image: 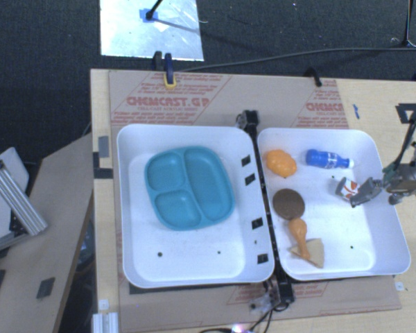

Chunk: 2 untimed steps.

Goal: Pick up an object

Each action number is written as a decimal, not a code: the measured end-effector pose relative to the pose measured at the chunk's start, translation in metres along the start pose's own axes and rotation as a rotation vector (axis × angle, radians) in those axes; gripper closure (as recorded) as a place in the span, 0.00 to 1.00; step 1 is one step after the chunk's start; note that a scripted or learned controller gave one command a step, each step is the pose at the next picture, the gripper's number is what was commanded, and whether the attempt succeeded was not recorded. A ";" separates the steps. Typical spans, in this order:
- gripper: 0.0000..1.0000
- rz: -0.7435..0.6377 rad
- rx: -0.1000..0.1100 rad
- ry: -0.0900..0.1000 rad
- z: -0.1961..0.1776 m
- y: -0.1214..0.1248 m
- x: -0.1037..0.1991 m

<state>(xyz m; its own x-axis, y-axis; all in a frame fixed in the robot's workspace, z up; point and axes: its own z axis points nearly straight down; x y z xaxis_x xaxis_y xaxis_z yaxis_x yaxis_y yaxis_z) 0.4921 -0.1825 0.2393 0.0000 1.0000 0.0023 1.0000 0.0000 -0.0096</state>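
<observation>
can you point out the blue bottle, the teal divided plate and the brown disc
blue bottle (pixel 326 159), camera view, middle of its blue body, in the right bin
teal divided plate (pixel 189 186), camera view, on the ridge where its compartments meet, in the left bin
brown disc (pixel 288 204), camera view, centre of its top face

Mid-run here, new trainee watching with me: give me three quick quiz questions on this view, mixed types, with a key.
1. True or false: the teal divided plate lies in the same bin as the blue bottle.
2. Multiple choice: which object is nearest the gripper? A) orange fruit B) brown disc C) small red-and-white item
3. Fill in: the right bin holds the blue bottle near its ____ wall (far or near, from the camera).

Key: 1 false, the plate is in the left bin; 2 C; 3 far.
</observation>
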 end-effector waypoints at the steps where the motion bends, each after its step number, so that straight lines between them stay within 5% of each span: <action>1: 0.00 -0.004 -0.011 -0.003 -0.006 0.003 0.000; 2: 0.00 -0.001 -0.008 -0.002 0.041 0.001 -0.008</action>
<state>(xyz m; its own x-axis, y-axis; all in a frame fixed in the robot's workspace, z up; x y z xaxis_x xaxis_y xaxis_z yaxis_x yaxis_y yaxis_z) 0.4924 -0.1906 0.1984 -0.0007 1.0000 0.0001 1.0000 0.0007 -0.0018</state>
